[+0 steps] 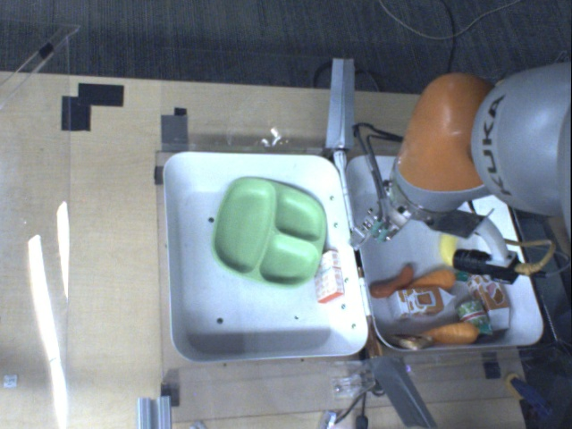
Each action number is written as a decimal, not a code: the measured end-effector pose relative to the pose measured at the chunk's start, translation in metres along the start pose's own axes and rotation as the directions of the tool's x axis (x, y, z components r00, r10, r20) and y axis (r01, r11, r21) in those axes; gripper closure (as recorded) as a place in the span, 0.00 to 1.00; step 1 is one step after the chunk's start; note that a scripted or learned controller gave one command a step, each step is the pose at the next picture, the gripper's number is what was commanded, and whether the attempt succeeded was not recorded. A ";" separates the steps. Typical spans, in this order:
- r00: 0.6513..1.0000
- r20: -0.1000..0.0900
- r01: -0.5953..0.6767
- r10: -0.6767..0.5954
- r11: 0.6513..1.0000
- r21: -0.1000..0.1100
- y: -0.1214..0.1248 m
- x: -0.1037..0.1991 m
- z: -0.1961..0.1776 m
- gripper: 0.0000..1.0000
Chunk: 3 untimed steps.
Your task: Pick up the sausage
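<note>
Here the sausage point(391, 283) lies in the right bin point(534, 329), long axis running left-right, tilted slightly, just left of a carrot point(435, 280). Its right end is hard to separate from the carrot. The grey arm point(500, 141) bends over the bin's upper half, hiding the gripper.

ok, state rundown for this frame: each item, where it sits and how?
sausage: lying in the right bin, not gripped
right bin: holds sausage, carrots, packets
green plate: flat in the left bin, compartments up
small packet: lying beside the plate, in the left bin
lower carrot: lying near right bin's front wall
arm: over right bin's far side
gripper: state can't be told
</note>
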<state>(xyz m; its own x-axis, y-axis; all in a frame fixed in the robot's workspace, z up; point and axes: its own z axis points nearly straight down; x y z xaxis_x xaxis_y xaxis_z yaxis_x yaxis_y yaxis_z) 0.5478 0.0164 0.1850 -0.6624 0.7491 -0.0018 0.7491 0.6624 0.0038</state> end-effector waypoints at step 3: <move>0.987 0.002 0.161 -0.161 0.987 -0.001 -0.066 0.015 0.000 0.00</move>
<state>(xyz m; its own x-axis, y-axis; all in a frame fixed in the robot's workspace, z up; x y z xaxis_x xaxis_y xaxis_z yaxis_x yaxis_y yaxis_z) 0.4886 -0.0161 0.1852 -0.7743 0.6328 -0.0047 0.6327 0.7744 0.0047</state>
